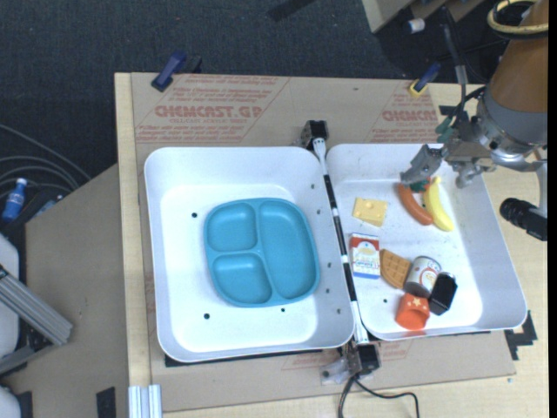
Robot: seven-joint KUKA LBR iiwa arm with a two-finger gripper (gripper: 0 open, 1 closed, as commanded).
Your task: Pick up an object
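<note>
Two long toys, an orange plastic hot dog (415, 205) and a yellow plastic banana (439, 207), are touching at the white right bin's (496, 259) one o'clock, beneath the grey two-finger gripper (432, 168), whose state cannot be told, so one should be singled out and centred.

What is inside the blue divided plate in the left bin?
Nothing shows in the three compartments of the blue divided plate; all are bare. The plate covers the left bin floor beneath it, so anything under it cannot be seen.
</note>
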